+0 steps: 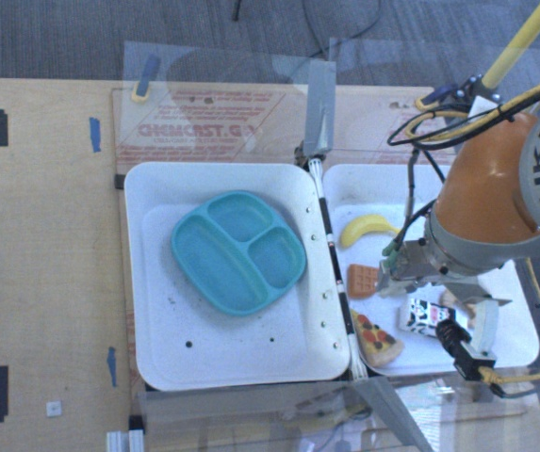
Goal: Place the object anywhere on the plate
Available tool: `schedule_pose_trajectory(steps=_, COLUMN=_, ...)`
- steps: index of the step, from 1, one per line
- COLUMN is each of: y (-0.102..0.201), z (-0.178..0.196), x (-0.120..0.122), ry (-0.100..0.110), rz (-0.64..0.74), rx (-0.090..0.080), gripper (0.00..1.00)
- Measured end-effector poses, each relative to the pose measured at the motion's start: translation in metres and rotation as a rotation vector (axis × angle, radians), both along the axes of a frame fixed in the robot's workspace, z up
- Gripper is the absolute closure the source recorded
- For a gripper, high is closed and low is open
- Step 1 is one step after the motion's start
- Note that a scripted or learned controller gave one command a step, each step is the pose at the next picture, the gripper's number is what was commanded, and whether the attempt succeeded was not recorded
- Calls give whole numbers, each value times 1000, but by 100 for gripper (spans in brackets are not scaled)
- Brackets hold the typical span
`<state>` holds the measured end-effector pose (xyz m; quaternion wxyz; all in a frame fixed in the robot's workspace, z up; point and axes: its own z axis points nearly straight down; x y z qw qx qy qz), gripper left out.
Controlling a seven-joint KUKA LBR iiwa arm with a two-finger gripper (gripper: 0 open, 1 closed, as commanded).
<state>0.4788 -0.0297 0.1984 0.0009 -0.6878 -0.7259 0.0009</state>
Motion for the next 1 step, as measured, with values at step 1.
schedule_pose_trajectory(steps=1, y=23, z=15, x=68, ry=-3, rz=81, rx=-1, gripper=100)
